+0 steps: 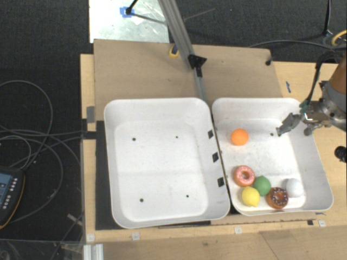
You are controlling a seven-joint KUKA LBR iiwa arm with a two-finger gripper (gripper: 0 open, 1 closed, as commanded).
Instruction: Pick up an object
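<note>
Fingers (pixel 286 124) of the gripper (pixel 295 122) are hanging over the right bin (pixel 255 108), their spread impossible to tell. An orange ball (pixel 239 137) is lying to their left; a pink donut (pixel 244 175), green ball (pixel 262 185), yellow lemon (pixel 250 196), chocolate donut (pixel 278 197) and white ball (pixel 294 187) are clustering nearer the camera.

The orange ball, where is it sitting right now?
The orange ball lies alone in the upper middle of the right bin, above the pink donut and to the left of the gripper.
</note>
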